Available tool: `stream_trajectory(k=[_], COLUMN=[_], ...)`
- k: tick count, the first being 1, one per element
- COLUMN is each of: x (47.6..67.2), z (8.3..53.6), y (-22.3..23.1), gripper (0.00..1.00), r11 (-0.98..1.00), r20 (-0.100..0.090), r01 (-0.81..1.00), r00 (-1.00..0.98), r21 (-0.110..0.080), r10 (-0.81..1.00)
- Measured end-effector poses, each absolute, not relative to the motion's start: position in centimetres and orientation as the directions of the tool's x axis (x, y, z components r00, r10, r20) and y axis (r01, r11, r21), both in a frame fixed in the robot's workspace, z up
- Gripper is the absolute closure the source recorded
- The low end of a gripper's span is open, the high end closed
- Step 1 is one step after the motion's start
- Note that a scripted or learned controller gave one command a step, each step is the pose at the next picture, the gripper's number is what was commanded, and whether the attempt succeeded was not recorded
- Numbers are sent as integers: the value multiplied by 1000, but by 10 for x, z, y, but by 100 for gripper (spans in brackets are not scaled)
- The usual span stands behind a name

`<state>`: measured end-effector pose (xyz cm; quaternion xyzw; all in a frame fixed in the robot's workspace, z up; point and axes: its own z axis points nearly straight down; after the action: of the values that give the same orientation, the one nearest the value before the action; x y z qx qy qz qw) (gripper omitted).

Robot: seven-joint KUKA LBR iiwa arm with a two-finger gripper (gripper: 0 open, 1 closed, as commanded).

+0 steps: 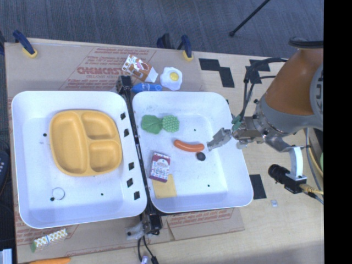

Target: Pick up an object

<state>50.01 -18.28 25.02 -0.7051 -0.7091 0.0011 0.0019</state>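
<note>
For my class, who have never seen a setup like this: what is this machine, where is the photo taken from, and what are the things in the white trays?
This is a robot arm, grey with an orange band, reaching in from the right. One camera fixed above the bench looks down at a slant. The arm's end effector hangs over the right bin, close to a toy sausage and a small dark round piece; nothing is seen between its fingers. That bin also holds green toy vegetables, a small red packet and a yellow slice. The left bin holds a yellow divided plate.
</note>
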Motion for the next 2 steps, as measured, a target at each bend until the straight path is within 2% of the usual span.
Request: stream_trajectory(k=[1,2], x=[535,574], z=[135,92], y=[-169,-194], gripper=[0,0], r11=[132,394], r20=[2,0], r01=[991,919], r00=[-132,-394], r21=[-7,-1], r10=[991,919])
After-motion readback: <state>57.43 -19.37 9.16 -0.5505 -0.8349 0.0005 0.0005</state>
